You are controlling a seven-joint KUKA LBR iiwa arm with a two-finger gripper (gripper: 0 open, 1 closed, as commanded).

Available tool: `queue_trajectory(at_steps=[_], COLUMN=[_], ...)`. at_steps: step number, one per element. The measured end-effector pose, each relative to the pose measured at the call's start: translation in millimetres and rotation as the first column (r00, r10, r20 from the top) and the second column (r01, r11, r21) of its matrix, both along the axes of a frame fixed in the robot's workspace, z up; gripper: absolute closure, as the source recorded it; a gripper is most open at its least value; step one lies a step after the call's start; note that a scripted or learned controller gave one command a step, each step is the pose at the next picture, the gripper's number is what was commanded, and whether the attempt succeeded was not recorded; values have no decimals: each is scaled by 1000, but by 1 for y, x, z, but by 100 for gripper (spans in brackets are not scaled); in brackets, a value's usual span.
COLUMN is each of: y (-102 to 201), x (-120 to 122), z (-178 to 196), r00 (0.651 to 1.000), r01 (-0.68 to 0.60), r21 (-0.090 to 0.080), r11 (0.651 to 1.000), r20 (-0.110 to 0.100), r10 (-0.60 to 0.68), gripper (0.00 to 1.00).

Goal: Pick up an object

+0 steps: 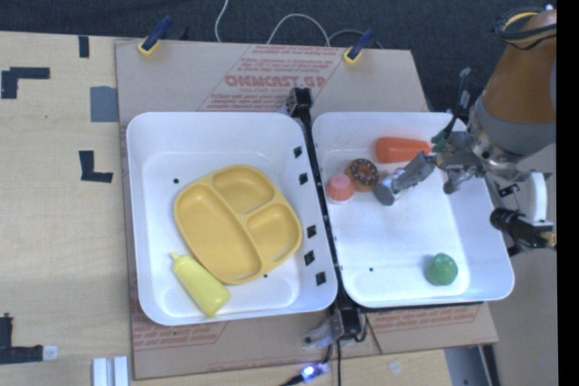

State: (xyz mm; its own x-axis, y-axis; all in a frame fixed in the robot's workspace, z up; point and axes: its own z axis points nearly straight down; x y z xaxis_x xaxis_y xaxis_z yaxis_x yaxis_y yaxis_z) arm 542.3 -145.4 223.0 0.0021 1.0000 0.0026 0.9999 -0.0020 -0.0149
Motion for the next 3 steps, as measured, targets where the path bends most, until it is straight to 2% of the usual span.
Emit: queue_trajectory(at_steps=[1, 3], y=[0, 2], x=[3, 7], z=[7, -82], r00=[1000, 1000], r01=[-4, -3], r21=[-2, -2], r11=[1000, 1000], r20=[13, 9], r10=[4, 3], gripper=[0, 0])
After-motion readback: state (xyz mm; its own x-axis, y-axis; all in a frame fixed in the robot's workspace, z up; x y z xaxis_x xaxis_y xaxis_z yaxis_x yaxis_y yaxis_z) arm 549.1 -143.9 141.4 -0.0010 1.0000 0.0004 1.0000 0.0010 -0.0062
